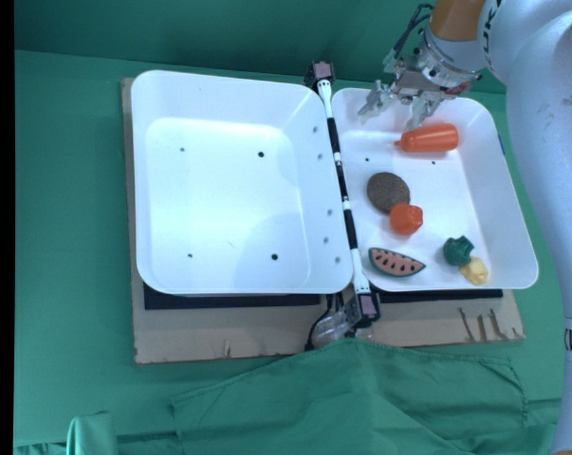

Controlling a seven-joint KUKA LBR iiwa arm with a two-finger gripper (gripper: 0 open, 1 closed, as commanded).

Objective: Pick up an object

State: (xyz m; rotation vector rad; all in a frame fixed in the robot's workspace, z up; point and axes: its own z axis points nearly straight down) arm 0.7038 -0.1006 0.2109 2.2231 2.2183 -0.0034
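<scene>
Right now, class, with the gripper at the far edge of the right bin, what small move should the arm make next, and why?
Probably lower the gripper slightly toward the viewer and right onto the orange bottle. Its open fingers hang above the right bin with nothing between them, and the bottle lies nearest, clear of the brown patty.

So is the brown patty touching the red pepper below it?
Cannot tell. In the camera view the brown patty and red pepper meet edge to edge, with no clear gap or contact.

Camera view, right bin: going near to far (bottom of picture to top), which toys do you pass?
Yellow toy → watermelon slice → green toy → red-orange toy → brown disc → orange bottle, then the gripper.
</scene>
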